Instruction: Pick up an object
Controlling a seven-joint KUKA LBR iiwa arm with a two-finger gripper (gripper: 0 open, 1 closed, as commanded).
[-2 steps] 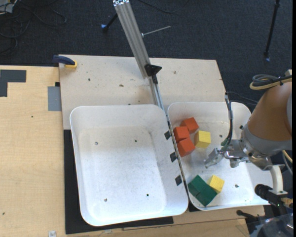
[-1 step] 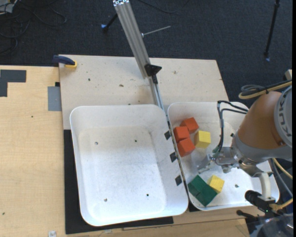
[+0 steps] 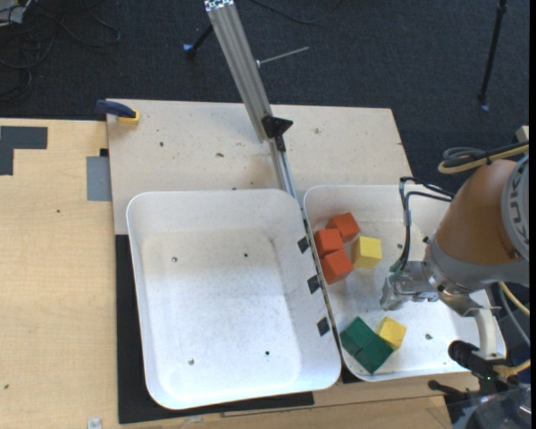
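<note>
green block (image 3: 366, 343) corner-on, no long axis | gripper (image 3: 395, 297) above yellow cube (image 3: 392, 332)

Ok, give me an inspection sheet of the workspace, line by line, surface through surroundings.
Surface: wooden bench bearing left bin and right bin side by side.
Job's things: all in the right bin: three orange blocks clustered by its left wall, a yellow block beside them, a green block touching another yellow block near the front.
Clutter: blue and yellow clamp at the bench's far left corner.
Grippers: gripper low over the right bin, between the two block groups; nothing seen held.
Cables: black cable looped by the arm; more on the floor.
Surroundings: slanted metal rail, dark floor.
</note>
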